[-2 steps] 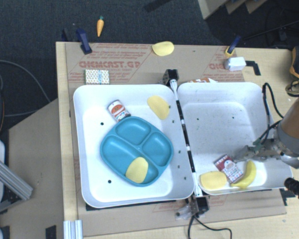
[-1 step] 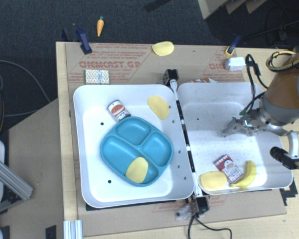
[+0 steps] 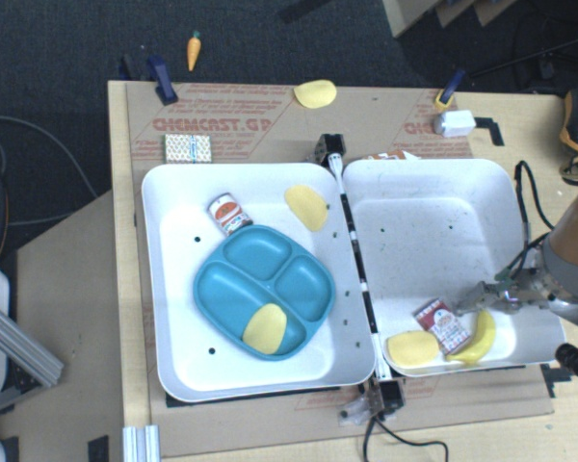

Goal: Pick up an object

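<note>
Banana (image 3: 480,340) lies in the right bin (image 3: 433,200) beside a red packet (image 3: 440,325), the gripper (image 3: 491,295) just above it, grip unreadable from here, so it likely must descend and close.

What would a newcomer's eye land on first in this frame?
First, the big blue plastic divided plate in the left white bin, with a flat yellow oval piece in its near compartment. Next, the cluster at the right white bin's near edge: a yellow banana, a small red-and-white packet and another yellow oval piece, with the grey gripper just above them.
</note>
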Motion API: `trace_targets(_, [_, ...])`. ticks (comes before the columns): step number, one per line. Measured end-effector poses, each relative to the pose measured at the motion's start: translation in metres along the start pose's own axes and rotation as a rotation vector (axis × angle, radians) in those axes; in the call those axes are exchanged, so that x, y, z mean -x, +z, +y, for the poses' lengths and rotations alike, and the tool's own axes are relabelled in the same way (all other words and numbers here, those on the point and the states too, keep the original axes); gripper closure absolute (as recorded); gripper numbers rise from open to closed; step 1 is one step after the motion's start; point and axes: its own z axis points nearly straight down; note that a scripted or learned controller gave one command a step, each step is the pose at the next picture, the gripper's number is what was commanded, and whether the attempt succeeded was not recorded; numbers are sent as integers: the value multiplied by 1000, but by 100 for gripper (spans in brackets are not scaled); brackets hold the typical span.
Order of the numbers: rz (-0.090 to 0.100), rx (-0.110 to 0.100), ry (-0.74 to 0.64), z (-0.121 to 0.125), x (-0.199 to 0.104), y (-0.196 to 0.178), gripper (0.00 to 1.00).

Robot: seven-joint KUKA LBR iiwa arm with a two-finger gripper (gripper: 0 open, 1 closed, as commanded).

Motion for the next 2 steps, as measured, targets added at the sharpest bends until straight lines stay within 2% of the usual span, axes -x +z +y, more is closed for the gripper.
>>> trace_targets(1, [1, 5, -4, 69, -2, -1, 0])
trace_targets(2, [0, 0, 0, 0, 0, 0, 0])
